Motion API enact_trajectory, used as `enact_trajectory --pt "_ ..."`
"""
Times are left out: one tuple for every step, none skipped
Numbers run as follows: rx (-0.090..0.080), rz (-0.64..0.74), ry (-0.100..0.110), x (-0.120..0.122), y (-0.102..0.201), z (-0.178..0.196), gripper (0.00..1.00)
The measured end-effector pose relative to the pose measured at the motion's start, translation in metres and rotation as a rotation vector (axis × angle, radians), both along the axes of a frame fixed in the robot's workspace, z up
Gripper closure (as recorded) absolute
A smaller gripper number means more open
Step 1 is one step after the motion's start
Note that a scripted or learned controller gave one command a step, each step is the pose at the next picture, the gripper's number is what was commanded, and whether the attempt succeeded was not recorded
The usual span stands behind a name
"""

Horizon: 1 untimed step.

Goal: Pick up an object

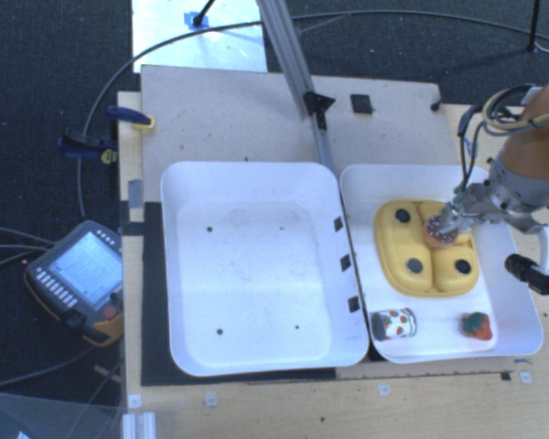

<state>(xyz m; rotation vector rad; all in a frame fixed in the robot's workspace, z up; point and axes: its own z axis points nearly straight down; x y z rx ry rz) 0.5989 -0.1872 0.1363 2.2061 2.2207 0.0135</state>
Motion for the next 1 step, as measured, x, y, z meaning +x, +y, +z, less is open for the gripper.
enact_trajectory --pt "-0.001 -0.003 0.006 -0.0037 -0.0074 0.0602 1.0"
